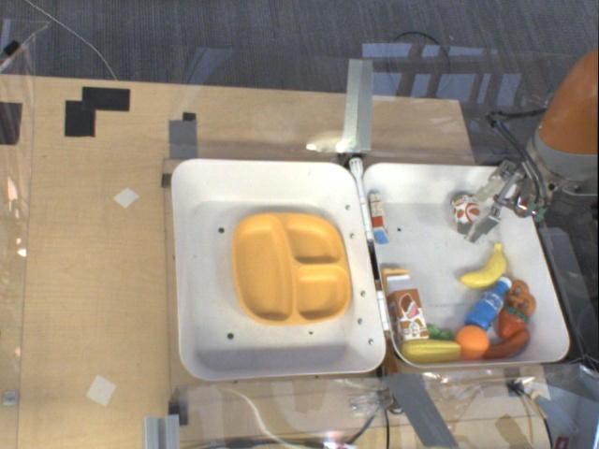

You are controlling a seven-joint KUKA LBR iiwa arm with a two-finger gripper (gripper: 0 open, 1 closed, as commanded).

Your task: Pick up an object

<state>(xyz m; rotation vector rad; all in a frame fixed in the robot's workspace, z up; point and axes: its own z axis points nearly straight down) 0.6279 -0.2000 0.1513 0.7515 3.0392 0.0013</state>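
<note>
My gripper (484, 221) sits in right bin (421, 195), fingers apart, straddling small red-white can (461, 210), just above banana (486, 269). Nothing lifted yet.

You saw two smooth white plastic bins (201, 251) on a matt, wood-grained bench (84, 251). The yellow divided tray (290, 267) looked like satin plastic, the banana (486, 269) glossy, and the bracket (358, 110) like brushed metal.

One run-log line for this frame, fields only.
gripper: right white bin, beside small white-and-red object | grasp: unconfirmed | yellow divided plate: left white bin
</note>
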